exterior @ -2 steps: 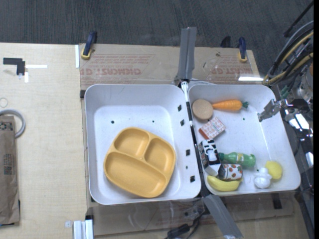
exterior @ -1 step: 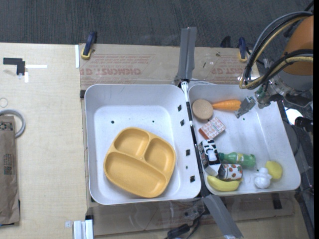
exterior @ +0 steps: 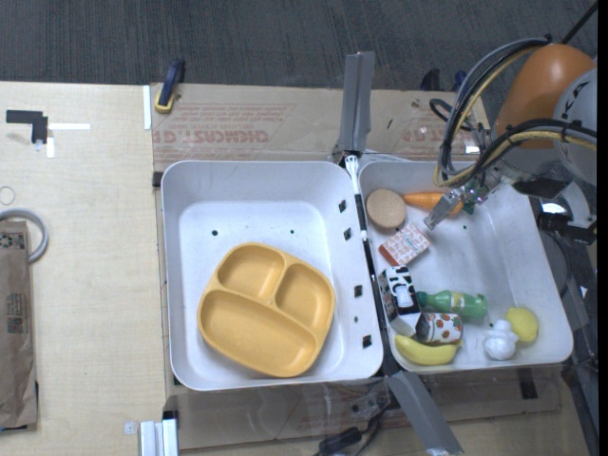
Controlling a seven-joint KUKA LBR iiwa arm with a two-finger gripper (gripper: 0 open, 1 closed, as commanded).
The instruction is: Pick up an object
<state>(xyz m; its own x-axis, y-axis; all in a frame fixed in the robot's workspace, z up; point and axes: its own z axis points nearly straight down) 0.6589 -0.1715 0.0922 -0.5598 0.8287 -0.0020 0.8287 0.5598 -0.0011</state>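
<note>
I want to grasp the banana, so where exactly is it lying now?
The banana lies in the right bin, at its near left corner, just below the small can and left of the white toy.

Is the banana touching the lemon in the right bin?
Apart. The camera view shows bare white bin floor and a white toy between the banana and lemon.

This place looks like a robotics lab, not a home — a plain wooden bench [exterior: 76, 255] carries two white bins [exterior: 180, 255] mounted side by side, with taped cardboard [exterior: 247, 122] behind them. A grey arm [exterior: 541, 93] with thick black cables [exterior: 475, 93] reaches in, and the bins hold toy food and a yellow divided plate [exterior: 266, 309] — test objects.
</note>
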